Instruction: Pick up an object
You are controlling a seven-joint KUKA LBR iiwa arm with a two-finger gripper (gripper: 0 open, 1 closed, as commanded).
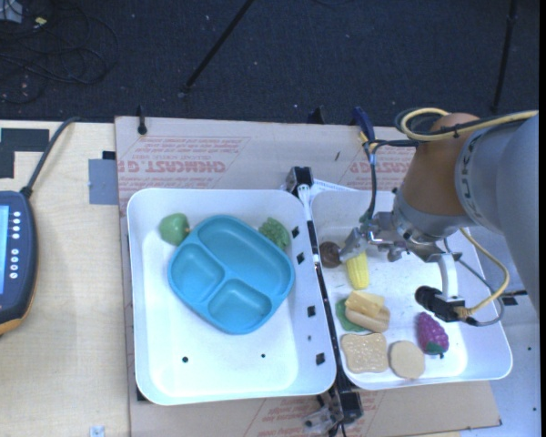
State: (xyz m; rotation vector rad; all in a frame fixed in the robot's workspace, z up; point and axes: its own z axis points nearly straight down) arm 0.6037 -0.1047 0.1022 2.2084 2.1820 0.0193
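My gripper point(375, 242) hangs low over the back of the right bin point(491, 358), under the grey arm with its orange band. A yellow corn cob point(357, 269) lies just below and to the left of it, and a small brown piece point(330, 256) rests against the bin's left wall. Nearer the front lie a yellow sandwich-like block on a green leaf point(366, 311), a slice of toast point(364, 353), a round beige biscuit point(406, 360) and a purple grape bunch point(430, 332). Nothing shows held in the gripper.
The left bin point(155, 353) holds a blue divided plate point(230, 273), a green round fruit point(173, 228) and a green leafy piece point(275, 233). A black cable end point(434, 300) and yellow cable trail from the arm over the right bin. A tablet point(0, 253) sits far left.
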